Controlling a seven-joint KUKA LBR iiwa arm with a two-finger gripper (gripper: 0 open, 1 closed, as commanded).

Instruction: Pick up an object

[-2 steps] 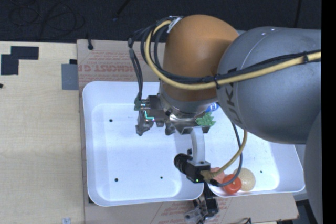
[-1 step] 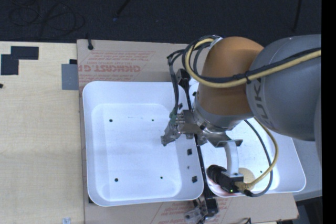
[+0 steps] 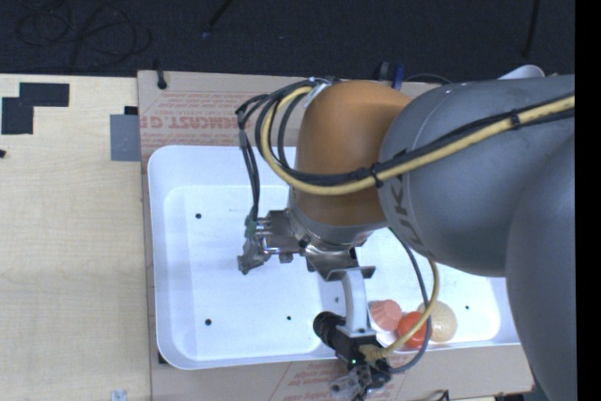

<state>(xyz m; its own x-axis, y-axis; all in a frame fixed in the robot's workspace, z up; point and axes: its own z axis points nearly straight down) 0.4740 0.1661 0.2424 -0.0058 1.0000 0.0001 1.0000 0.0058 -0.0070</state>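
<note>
Reach step in hand, nothing lifted. The gripper [image 3: 252, 260] hangs over bare floor at the centre of the white bin [image 3: 178, 202]; whether spread or pressed together, cannot tell. Objects [image 3: 413, 322] sit at the bin's five o'clock corner, well apart. Next move likely requires travel there. Surroundings: tan bench [image 3: 66, 249], dark cabled floor at twelve o'clock.

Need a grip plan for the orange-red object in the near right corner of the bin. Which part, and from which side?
Take the orange-red object across its rounded body, coming straight down from above. It looks smooth and rounded, with no handle or edge in view. A pale round object seems to touch its right side and a pinkish piece sits on its left, so probably set the fingers front to back. The bin wall runs close in front.
</note>
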